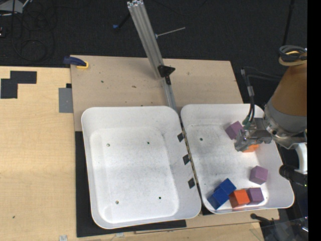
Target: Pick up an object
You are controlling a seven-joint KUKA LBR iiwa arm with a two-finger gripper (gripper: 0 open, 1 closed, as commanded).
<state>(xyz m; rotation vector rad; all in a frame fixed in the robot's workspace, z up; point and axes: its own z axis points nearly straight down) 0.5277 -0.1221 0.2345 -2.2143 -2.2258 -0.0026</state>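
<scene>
Camera view looked down on the bench [125, 82] with its two white bins side by side, and I take the right bin [210, 134] as my landmark for everything else.

Beside it, across the row of black clips at their shared edge, lay the left bin [130, 169], with only dark specks on its floor. My arm came in over the right bin's far-right rim, and my hand [247, 140] was low over that bin's upper right part. I could not tell whether the hand was apart, together or clamped on anything, since my own wrist covered it from above.

Every candidate for picking lay inside the right bin. At its near rim sat a cluster: a blue block [221, 193], touching an orange block [240, 198], which had a small purple block [255, 195] just beside it. A second purple block [259, 174] stood apart, between that cluster and my hand. A third purple piece [233, 130] lay just beside my hand, on the side toward the left bin. A sliver of orange [252, 147] showed right under my hand.

As I judged it, the reach was made and I was down at a target, probably that orange sliver. Nothing looked lifted, so the grasp and the raise were left.
</scene>
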